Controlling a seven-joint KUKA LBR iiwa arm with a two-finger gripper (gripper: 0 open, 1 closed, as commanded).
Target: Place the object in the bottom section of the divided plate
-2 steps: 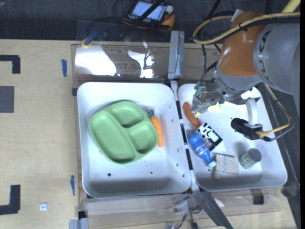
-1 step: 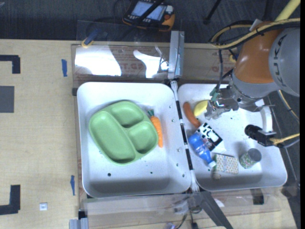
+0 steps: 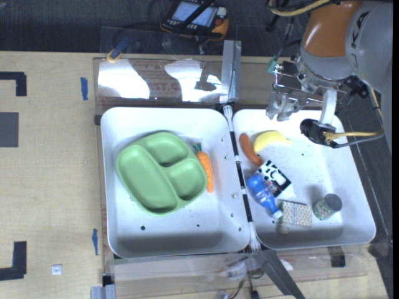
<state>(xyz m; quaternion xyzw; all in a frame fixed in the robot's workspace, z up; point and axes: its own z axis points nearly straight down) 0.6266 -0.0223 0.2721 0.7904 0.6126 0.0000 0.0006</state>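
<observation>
Reaching in from the right, the grey arm with its orange band hangs over the back edge of the right bin, its gripper poised above the rim with nothing between the fingers; whether those fingers are spread or pressed together cannot be told from this angle. Two shallow white bins sit side by side on the bench, and the left bin carries a green divided plate, with an orange carrot lying against the plate's right edge. Clustered in the right bin are a yellow banana, a reddish sausage touching it, a blue bottle, a black-and-white packet, a patterned box and a small can.
</observation>
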